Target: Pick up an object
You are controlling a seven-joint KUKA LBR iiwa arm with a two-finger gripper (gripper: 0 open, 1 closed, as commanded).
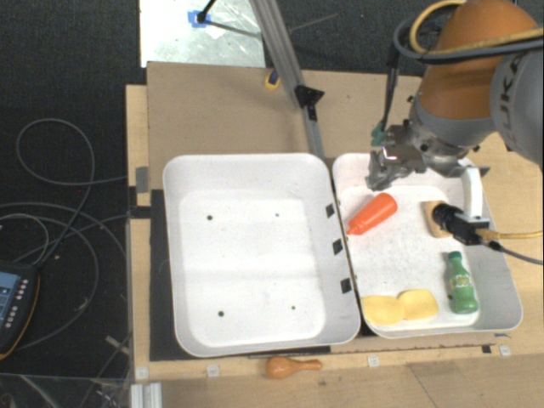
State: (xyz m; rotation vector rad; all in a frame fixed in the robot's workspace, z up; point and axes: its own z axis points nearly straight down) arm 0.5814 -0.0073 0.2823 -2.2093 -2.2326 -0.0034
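In the right bin [510, 313] lie an orange carrot [372, 214] near the bin's left side, a green bottle [460, 283] at the right, a yellow piece [401, 307] at the front, and a tan piece [441, 219] partly hidden behind a black fitting. My gripper [380, 177] hangs over the back left of that bin, just above and behind the carrot's thick end. Nothing shows between its fingers.
The left bin [183, 253] sits beside the right one, joined by black clips [337, 246]. A small orange toy [291, 365] lies on the bench in front of the bins. A grey camera pole [285, 53] slants across the back. Cables trail on the floor at left.
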